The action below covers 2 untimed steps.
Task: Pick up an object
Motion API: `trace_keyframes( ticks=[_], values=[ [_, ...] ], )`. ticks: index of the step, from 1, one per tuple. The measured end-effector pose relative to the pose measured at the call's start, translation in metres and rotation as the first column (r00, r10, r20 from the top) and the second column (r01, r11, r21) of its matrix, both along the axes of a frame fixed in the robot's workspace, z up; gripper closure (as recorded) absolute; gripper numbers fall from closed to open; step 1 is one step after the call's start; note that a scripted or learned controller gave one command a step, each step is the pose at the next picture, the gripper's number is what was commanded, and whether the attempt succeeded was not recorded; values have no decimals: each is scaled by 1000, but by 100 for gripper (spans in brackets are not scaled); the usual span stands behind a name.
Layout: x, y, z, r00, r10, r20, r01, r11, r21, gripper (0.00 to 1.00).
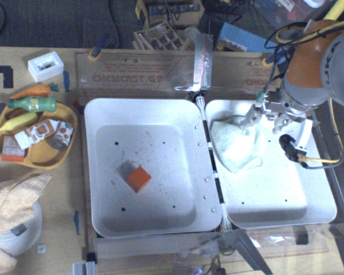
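Left bin [103,119]: wide open floor, only an orange block [139,179] near centre. Right bin [286,208]: a white cloth [236,144] fills the upper-left, the arm [315,67] hangs over its top-right; lower half free.

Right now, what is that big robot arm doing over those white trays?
The robot arm is reaching into the right bin, with its gripper at the top edge of a crumpled white cloth that lies there. Whether it has hold of the cloth is too hard to tell. In the left bin an orange block lies by itself.
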State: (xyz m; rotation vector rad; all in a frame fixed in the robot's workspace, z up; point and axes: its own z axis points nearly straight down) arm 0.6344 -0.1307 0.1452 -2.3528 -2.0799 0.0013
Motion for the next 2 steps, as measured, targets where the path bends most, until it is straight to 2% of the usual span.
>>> trace_keyframes(
  ticks=[1,2],
  values=[
    [-13,-65,-53,956,294,11,-294,956,-4,0],
    [35,-9,-53,961,278,13,-278,961,-6,0]
  ],
)
